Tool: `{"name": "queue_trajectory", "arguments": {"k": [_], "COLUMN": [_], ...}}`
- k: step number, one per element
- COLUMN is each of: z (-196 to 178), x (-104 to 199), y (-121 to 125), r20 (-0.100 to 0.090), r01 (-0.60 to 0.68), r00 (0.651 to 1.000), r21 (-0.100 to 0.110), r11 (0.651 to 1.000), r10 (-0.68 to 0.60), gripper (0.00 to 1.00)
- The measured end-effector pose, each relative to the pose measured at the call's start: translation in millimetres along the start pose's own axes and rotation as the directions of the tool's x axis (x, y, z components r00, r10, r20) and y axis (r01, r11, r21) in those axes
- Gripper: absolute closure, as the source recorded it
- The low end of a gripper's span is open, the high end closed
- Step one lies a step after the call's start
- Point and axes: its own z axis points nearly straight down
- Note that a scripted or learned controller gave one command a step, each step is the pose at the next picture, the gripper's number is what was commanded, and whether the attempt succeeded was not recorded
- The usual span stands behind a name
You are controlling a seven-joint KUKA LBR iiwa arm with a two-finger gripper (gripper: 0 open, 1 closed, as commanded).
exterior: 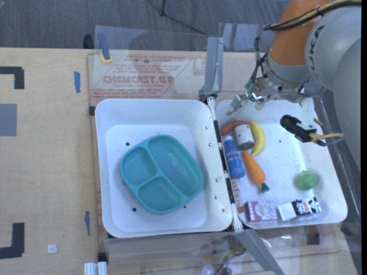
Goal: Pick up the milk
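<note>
Gripper [256, 96] hovers at the upper edge of the right bin [332, 171], whether open or closed I cannot tell, while the milk [299, 208] lies flat at lower right beside a pink carton [259, 211], well apart, likely awaiting approach.

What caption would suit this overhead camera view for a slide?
Grey arm's tool at the right bin's far edge; milk carton lies near its front; teal tray in the left bin.
</note>
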Motion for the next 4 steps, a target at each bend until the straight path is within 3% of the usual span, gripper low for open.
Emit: {"name": "queue_trajectory", "arguments": {"k": [1,2,3,4], "z": [95.7,-78.7,80.7,28.4], "x": [-45.9,-34.6,-39.6,-102.1], "y": [-77.2,-41.1,-91.1,-32.2], "r20": [0.005,0.001,0.000,0.001], "r01": [0.025,-0.390,-0.602,-0.669], "r00": [1.000,0.921,0.798,0.743], "r21": [-0.007,0.002,0.004,0.004], "r11": [1.000,0.921,0.798,0.743], "r10": [-0.025,0.390,0.602,0.669], "gripper": [0.00,0.00,0.00,0.00]}}
